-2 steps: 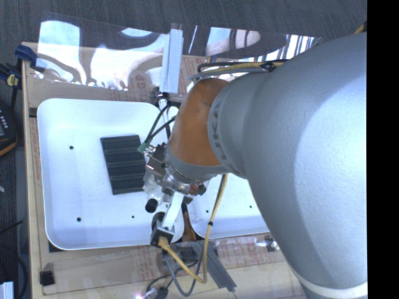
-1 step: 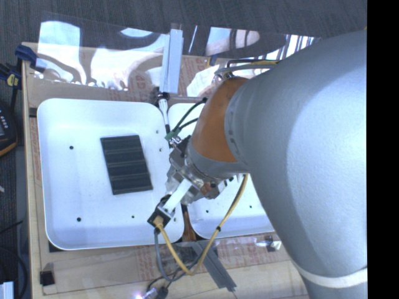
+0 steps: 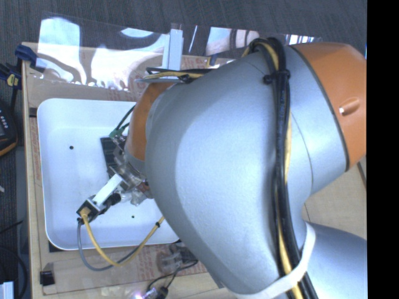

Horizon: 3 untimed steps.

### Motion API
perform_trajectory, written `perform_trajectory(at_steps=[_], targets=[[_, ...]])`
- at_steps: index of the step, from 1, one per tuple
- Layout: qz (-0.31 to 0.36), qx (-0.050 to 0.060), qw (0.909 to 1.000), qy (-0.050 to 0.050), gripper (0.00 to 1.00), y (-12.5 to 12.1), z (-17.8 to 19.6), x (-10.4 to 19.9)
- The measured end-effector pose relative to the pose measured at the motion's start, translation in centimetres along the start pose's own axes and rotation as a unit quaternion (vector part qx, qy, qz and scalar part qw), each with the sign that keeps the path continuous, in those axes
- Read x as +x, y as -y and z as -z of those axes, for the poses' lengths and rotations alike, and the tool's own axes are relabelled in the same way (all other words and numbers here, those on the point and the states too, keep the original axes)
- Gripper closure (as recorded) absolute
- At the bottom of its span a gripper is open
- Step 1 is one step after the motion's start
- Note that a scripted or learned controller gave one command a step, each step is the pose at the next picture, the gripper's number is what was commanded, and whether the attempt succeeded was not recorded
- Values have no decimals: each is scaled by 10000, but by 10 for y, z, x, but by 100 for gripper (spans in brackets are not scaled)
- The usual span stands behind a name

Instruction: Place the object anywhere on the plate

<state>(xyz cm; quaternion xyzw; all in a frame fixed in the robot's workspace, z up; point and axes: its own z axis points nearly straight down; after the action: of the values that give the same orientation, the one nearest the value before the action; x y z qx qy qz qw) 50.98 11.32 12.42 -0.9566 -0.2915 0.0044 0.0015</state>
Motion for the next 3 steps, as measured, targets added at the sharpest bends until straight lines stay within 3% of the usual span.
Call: perform_trajectory(at_steps=[1,2,3], targets=[[-965,-5,9953,-26,100,-49,90,-3],[-1911,-10,9816,-32,100,-132,103,-24],[-1599,-16,9871,-24,100,-142,66,36]])
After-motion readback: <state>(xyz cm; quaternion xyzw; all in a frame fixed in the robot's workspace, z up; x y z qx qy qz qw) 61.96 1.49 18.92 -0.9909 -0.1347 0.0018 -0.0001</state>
